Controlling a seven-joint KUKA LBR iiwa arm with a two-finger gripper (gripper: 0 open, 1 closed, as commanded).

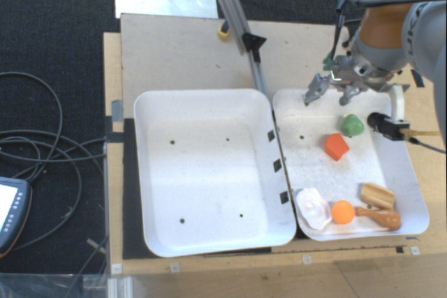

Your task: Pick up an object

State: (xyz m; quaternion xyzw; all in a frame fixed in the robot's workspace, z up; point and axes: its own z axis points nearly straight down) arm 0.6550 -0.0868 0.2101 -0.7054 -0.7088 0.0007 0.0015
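My gripper (331, 93) hangs over the far edge of the right bin (305, 157), its two fingers spread open with nothing between them. A green lump (353, 125) lies just below and to the right of the gripper. A red block (336, 146) sits nearer the bin's middle. Along the near edge lie a white crumpled object (312, 208), an orange ball (342, 212), a pale wooden block (377, 195) and a brown wooden piece (383, 218).
The left bin (202, 164) sits beside the right one, their walls meeting at a ridge with black clips (277, 165). A grey pole (234, 7) slants in from the top. Cables lie on the floor at the left.
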